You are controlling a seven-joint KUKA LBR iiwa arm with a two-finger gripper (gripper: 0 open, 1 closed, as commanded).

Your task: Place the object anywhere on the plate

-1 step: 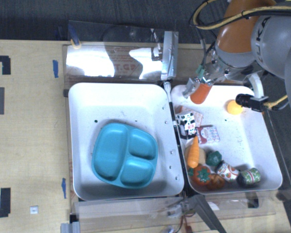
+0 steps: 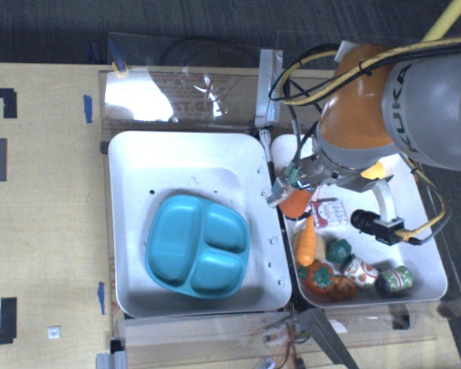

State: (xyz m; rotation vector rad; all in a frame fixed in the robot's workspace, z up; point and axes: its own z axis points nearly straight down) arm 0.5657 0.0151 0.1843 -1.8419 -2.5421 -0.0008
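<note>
A: Arm (image 2: 399, 106) reaches in over the right bin (image 2: 434, 271). Gripper (image 2: 292, 193) sits low at that bin's left wall, by the divider between the bins.

B: Fingers?

A: Cannot tell. The wrist covers them from above. An orange-red piece (image 2: 297, 204) lies right at the tip, touching or nearly so. Whether it is pinched is not visible.

B: So the object is that piece?

A: Likely, judging by where the tip is. It is in the right bin, upper left part. Below it lie a carrot (image 2: 306, 244), a green item (image 2: 339, 250), a tomato-like thing (image 2: 320, 278) and a can (image 2: 395, 280), heaped along the bin's near side.

B: And the plate?

A: Blue, three compartments, in the left bin (image 2: 131, 160), toward its near side. Nothing on the plate (image 2: 198, 244). Well apart from the gripper, across the divider.

B: Step in hand?

A: Pick phase, by the look of it. No transfer yet.

B: Next move?

A: If the grasp is good, a lift clear of the bin wall, a carry leftward over the divider, then a descent over the plate and release. Any compartment serves. Risk: a weak hold on the piece slips at the wall.
</note>
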